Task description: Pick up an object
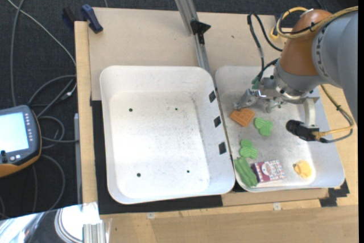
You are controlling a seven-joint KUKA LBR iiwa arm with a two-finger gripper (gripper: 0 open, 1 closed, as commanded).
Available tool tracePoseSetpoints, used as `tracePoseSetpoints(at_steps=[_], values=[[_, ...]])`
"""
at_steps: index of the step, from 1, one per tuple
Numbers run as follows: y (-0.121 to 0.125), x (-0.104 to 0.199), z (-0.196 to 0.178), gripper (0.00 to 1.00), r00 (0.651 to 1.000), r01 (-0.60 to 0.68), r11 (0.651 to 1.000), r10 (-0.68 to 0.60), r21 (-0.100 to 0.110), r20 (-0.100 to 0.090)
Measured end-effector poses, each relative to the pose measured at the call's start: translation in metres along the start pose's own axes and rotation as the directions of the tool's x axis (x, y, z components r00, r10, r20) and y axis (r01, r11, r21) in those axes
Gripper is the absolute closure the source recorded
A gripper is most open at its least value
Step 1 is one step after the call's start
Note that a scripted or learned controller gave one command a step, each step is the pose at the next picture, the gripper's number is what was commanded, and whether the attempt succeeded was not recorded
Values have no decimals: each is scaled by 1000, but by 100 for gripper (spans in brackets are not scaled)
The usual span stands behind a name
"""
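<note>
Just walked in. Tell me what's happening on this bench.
The robot arm reaches in over the right bin, its end effector low above the toys there. Nothing shows between its fingers. An orange waffle piece lies just below it, with green pieces, a pink packet and a yellow piece nearby. The left bin sits alongside.

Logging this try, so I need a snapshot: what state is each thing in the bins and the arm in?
end effector: low over the right bin, nothing seen held
orange piece: lying flat, free
green pieces: loose on the bin floor
pink packet: lying flat by the near wall
yellow piece: lying free
right bin: holds all the items
</note>
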State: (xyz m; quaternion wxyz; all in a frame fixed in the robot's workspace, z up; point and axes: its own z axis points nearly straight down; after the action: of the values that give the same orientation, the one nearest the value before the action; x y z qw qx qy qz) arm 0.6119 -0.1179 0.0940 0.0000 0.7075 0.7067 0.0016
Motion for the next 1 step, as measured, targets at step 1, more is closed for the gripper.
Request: tracePoseSetpoints(at_steps=[1], values=[[3, 0, -15, 100, 1000, 1, 1000, -1, -11, 2]])
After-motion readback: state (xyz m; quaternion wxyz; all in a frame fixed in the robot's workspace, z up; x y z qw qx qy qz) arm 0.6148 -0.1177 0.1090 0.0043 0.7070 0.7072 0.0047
